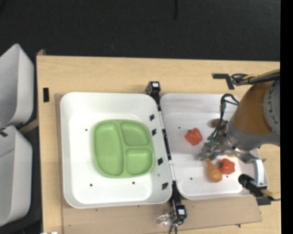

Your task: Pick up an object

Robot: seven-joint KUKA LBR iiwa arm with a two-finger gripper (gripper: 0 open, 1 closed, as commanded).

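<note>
In the right bin [185, 106] lie three small things: an orange-red block [193, 136] near the middle, a red rounded piece [227, 166] lower right, and an orange carrot-like piece [214, 171] beside it. My gripper [210, 150] hangs low over the bin between the block and the carrot-like piece, its dark fingers close above the carrot-like piece's upper end. The arm's orange band [251, 113] rises to the right. Nothing shows between the fingers.
The left bin [73, 111] holds a green divided plate [122, 147]. A row of black clips [161, 145] runs along the seam between the bins. Black fittings [251, 183] sit at the right bin's lower right corner. White chairs [7, 87] stand at far left.
</note>
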